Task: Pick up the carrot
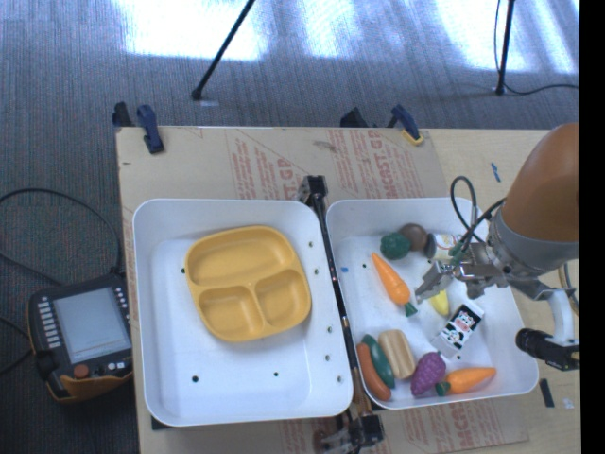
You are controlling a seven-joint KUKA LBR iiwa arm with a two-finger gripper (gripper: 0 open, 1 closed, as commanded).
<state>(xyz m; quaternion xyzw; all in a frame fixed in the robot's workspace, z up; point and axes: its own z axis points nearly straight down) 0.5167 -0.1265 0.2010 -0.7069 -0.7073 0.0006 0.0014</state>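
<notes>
claw point(433, 285) low, beside carrot point(390, 281)

Red print runs across the bench board point(284, 164) at twelve o'clock above the bins, reversed and too faint to read. The small carton point(458, 328) carries a cow picture, no legible words.

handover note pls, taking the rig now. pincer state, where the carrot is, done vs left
Pincer: open, holding nothing, low over the right bin, just right of the carrot.
Carrot: lying in the right bin's upper left, slanted, green end toward the pincer. A second carrot lies at the bin's front right.
Left bin holds a yellow plate.
Done: approach.
Left: close on a carrot, lift.
</notes>
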